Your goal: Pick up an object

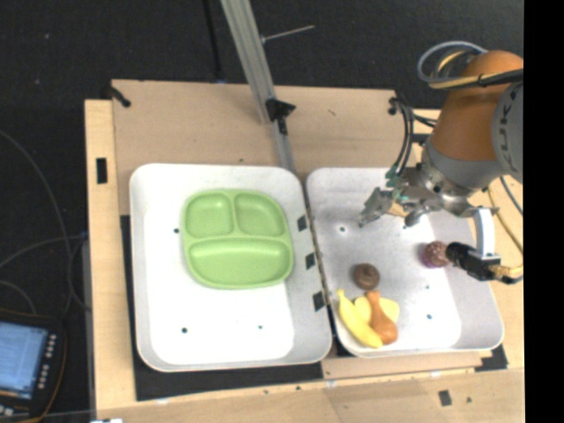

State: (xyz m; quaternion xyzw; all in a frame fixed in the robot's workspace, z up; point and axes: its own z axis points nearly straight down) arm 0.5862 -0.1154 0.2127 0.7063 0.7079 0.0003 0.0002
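Here the gripper [389,209] hangs over the far part of the right bin [348,192], its two fingers spread apart with nothing between them. Nearer in that bin, a brown round object [366,276] lies by itself, and a yellow piece [355,318] and an orange piece [382,317] touch each other at the near edge. A purple object [434,253] sits further right. A green divided plate [237,239] rests in the left bin [159,315].
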